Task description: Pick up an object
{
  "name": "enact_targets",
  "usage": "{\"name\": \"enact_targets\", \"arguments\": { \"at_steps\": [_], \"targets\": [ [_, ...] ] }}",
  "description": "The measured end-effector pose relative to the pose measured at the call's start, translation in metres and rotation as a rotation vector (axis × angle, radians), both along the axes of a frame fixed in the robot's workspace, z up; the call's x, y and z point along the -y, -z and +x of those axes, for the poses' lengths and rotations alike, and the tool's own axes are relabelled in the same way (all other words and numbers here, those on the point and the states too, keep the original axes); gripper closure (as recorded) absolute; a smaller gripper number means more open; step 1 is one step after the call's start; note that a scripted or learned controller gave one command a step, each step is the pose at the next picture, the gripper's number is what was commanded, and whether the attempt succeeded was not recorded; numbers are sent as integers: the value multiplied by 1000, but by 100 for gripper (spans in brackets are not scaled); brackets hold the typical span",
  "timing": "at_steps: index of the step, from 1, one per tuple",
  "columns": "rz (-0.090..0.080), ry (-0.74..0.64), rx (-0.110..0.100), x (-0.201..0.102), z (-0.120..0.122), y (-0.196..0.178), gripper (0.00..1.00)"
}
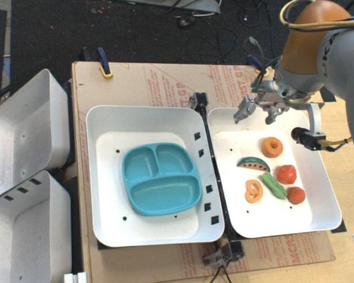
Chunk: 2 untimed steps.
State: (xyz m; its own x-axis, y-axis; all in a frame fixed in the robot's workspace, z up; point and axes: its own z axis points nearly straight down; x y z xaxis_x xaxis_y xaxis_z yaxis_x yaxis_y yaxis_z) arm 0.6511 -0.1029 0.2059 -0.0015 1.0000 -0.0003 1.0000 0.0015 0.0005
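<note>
I see a brown cardboard-covered bench [147, 78] on a dark floor strewn with cables, and I take the right bin [321, 220] as my landmark. Touching its left wall sits the left bin [100, 158], which holds a teal divided plate [161, 178]. Further left of that, off the bench edge, two more white tubs [23, 134] lean at an angle. A yellow-tipped clamp [105, 65] grips the bench's far edge, well to the left of the right bin.

Inside the right bin I count an orange doughnut [272, 147] toward its far side, a watermelon slice [253, 164] near the middle, a red tomato [287, 173] to the right of that, a green pepper [274, 186] below them, an orange pretzel [253, 191] just left of the pepper, and a second red fruit [296, 195] at the pepper's near end.

The arm comes in from the right, its orange band above the bin's far right corner. The gripper [258, 114] hangs over the bin's far left part, fingers spread apart with nothing between them, clear of all the toy food.
</note>
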Motion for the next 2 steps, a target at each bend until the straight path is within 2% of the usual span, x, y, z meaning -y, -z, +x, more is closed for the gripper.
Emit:
{"name": "enact_targets", "arguments": {
  "at_steps": [1,2],
  "targets": [
    [0,2,-5,-3,-10,49,0],
    [1,-2,-6,-9,-8,112,0]
  ]
}}
